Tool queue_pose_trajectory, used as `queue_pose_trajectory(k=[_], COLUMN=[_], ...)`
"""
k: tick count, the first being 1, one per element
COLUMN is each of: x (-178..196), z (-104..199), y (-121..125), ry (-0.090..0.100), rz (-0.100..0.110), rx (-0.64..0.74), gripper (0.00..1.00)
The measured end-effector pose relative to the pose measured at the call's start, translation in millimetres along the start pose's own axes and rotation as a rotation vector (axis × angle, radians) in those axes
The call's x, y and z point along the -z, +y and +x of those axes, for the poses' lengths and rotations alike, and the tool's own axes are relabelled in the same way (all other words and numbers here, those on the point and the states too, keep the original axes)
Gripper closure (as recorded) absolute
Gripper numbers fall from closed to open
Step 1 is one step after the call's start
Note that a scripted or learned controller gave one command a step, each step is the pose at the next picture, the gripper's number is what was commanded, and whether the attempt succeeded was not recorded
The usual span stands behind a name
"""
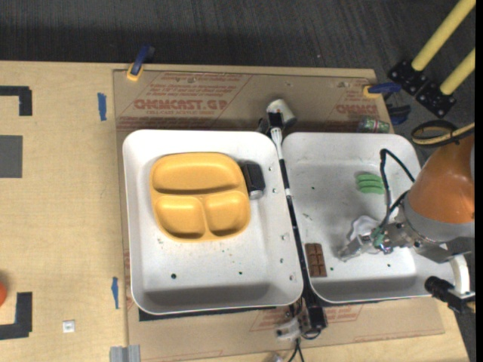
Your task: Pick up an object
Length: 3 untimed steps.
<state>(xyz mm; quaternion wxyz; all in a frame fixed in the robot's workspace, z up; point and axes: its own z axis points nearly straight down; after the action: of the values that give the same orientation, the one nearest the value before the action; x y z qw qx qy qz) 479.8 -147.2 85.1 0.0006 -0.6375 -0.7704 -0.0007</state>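
Gripper (361, 240): low inside the right bin (332, 157), near its front wall; whether it is open or closed cannot be told.
Arm (445, 191): over the right bin's right edge.
Green object (369, 183): on the right bin's floor, behind the gripper.
Brown block (315, 259): at the right bin's front-left corner.
Yellow tray (200, 194): in the left bin (143, 225), beside the right bin.
Dark object (253, 178): touching the tray's right edge.

Yellow tray (200, 194): smooth plastic, slight sheen. White bins (143, 225): glossy plastic, scuffed. Table (60, 202): matt wood. Floor (226, 21): dark rough carpet.
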Motion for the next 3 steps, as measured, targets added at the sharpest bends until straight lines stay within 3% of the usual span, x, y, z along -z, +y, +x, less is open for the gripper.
queue_pose_trajectory(k=[1,2,3], x=[0.4,51.6,39.1], z=[36.2,41.3,9.5], y=[50.7,21.9,39.3], ry=[-0.005,-0.003,-0.006], rz=[-0.004,-0.001,-0.003], rx=[0.448,0.813,1.152], gripper=[0.00,0.00,0.00])
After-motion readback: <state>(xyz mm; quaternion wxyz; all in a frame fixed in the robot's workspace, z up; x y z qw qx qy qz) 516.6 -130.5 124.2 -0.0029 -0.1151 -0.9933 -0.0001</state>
